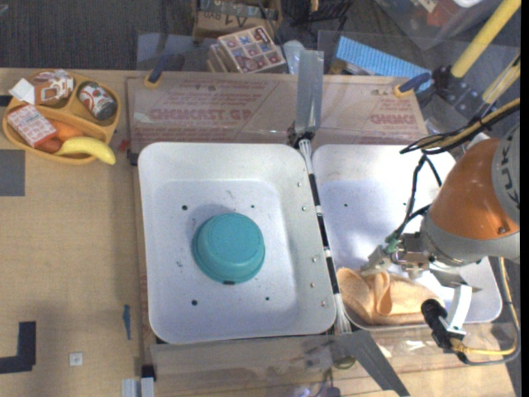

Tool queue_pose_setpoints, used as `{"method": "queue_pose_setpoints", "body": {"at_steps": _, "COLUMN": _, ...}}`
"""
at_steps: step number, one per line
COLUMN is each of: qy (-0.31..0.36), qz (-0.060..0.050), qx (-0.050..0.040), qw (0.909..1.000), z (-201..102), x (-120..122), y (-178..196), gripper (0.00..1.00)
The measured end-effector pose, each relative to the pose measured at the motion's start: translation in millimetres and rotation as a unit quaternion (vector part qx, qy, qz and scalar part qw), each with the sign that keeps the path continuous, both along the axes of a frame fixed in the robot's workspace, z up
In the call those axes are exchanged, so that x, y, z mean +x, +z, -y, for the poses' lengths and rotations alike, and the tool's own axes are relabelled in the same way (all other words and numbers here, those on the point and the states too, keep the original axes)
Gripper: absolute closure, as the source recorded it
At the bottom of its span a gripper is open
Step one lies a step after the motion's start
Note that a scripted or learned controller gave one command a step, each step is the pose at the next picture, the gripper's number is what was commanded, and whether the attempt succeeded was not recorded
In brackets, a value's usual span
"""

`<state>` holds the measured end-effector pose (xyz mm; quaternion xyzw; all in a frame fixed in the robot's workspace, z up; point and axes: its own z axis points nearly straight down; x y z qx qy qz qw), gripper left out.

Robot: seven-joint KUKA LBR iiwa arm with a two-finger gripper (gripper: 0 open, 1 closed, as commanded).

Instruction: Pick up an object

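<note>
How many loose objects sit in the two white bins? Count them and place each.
2. A teal bowl, upside down, mid left bin. A tan cloth in the right bin's near corner, beside the hand; the arm may hide more.

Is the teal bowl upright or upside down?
Upside down. The bowl in the left bin shows a smooth, closed dome with a flat base on top, no open rim or hollow.

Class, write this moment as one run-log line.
gripper: low in right bin, above tan cloth | teal bowl: left bin, untouched
</note>
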<state>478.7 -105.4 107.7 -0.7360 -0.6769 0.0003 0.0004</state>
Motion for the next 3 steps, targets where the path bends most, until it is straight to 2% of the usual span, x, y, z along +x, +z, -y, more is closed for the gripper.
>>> {"method": "queue_pose_setpoints", "body": {"at_steps": 1, "qy": -0.002, "qz": 0.001, "qx": -0.0004, "qw": 1.0, "z": 1, "x": 0, "y": 9, "gripper": 1.0}}
{"method": "queue_pose_setpoints", "body": {"at_steps": 2, "qy": -0.056, "qz": 0.0, "qx": -0.0006, "qw": 0.9985, "z": -43, "x": 11, "y": 162, "gripper": 1.0}}
{"method": "queue_pose_setpoints", "body": {"at_steps": 3, "qy": 0.009, "qz": 0.001, "qx": -0.0009, "qw": 1.0, "z": -53, "x": 30, "y": 206, "gripper": 1.0}}
